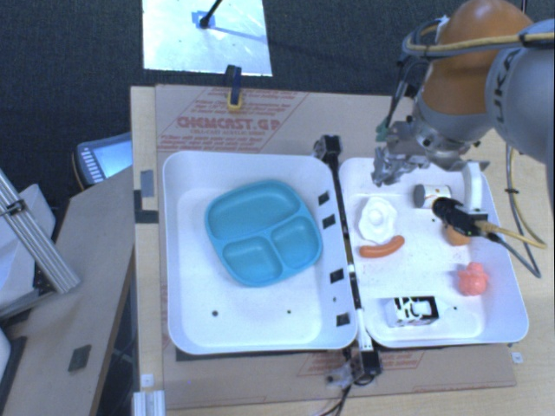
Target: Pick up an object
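From above, the gripper [388, 168] hangs over the far end of the right bin [512, 315], low near the rim; whether the jaws are spread or pressed together I cannot tell. The candidates lie loose in that bin, well apart, which leaves room to come down on any of them: a white fried-egg toy [376, 217] just below the gripper, an orange sausage [381, 248] beside it, a pink toy [472, 279] further along. The left bin [191, 319] carries a blue divided plate [263, 231], lying flat.
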Robot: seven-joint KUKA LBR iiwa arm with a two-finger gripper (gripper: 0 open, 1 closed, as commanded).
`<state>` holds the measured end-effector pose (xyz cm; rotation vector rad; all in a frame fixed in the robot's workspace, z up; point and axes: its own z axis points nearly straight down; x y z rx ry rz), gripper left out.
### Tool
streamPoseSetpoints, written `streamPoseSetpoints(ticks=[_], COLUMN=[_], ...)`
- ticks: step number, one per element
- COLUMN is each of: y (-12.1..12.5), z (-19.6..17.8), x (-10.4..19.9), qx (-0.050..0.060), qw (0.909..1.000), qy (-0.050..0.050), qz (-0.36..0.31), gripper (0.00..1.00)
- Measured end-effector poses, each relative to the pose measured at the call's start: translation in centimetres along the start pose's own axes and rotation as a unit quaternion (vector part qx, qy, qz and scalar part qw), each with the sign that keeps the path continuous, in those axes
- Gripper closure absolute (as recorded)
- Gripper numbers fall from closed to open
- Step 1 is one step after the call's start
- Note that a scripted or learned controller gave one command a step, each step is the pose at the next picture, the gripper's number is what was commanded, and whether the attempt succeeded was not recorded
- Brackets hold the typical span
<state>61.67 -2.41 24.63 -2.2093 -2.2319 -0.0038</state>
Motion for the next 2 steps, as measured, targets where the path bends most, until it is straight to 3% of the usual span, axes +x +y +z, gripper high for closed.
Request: streamPoseSetpoints(ticks=[1, 2], y=[-0.9, -3.4], z=[0.5, 0.1], x=[4.4, 9.3], qx=[0.001, 0.001], qw=[1.0, 1.0], qy=[0.0, 0.0], qz=[0.001, 0.0], gripper=[1.0, 1.0])
